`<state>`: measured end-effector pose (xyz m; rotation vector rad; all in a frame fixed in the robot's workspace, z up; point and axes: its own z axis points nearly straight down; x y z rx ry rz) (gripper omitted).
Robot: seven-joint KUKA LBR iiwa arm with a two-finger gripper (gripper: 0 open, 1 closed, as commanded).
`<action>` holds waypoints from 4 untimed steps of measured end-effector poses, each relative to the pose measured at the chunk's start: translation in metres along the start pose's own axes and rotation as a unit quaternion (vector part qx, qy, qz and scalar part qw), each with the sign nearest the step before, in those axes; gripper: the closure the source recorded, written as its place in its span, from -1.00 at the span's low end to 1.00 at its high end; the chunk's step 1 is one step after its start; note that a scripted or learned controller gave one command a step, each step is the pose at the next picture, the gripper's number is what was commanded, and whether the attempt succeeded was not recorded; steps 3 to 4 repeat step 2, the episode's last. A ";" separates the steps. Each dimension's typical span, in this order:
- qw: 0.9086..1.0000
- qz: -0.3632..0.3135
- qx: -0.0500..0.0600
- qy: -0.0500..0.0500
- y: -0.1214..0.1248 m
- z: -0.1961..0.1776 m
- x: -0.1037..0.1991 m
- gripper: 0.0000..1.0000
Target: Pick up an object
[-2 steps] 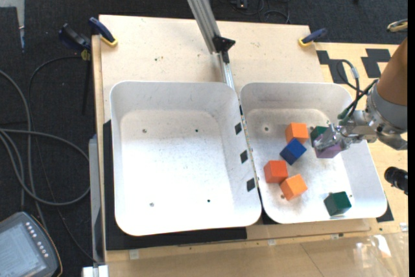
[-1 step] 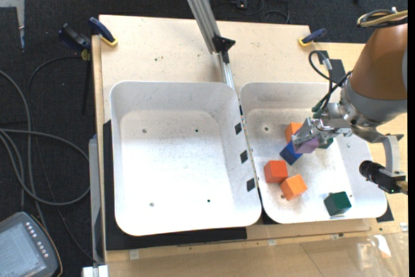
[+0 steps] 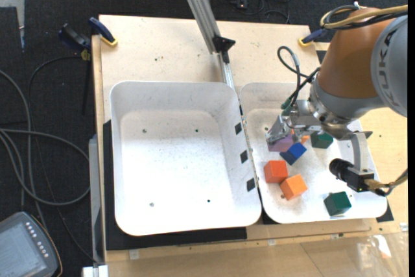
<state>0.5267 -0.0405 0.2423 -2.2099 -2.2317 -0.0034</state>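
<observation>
1. Where the left bin (image 3: 130, 107) sits on the tabletop (image 3: 168, 42), only specks are seen.
2. Over the right bin (image 3: 376, 207), the end effector (image 3: 283, 133) is lowered at a purple block (image 3: 280, 145), partly hidden; its grip cannot be told.
3. Blue (image 3: 295, 152), red-orange (image 3: 275, 171), orange (image 3: 294, 187) and green (image 3: 337, 203) blocks lie nearby; another green block (image 3: 321, 139) is half covered by the arm.
</observation>
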 end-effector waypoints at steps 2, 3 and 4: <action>1.000 0.001 0.002 -0.001 0.012 0.005 0.089 1.00; 1.000 0.001 0.002 -0.001 0.012 0.005 0.089 1.00; 1.000 0.001 0.002 -0.001 0.012 0.005 0.089 1.00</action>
